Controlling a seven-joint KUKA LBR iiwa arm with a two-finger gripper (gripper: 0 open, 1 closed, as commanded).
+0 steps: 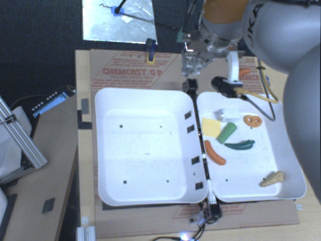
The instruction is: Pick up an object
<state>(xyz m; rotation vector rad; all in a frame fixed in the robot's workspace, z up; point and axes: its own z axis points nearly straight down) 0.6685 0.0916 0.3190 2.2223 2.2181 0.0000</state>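
Hovering above the bins' far edge, claw (192, 74) — grip state unclear, hot dog (214, 152) well apart, nearer the camera — right bin (288, 177).

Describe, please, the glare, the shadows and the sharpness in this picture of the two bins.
In the camera view, the left bin floor is brightly washed out in its middle, and the silver sheet at the top also reflects light; shadows under the hot dog and the cone in the right bin are soft; the arm, close to the camera, looks blurred.
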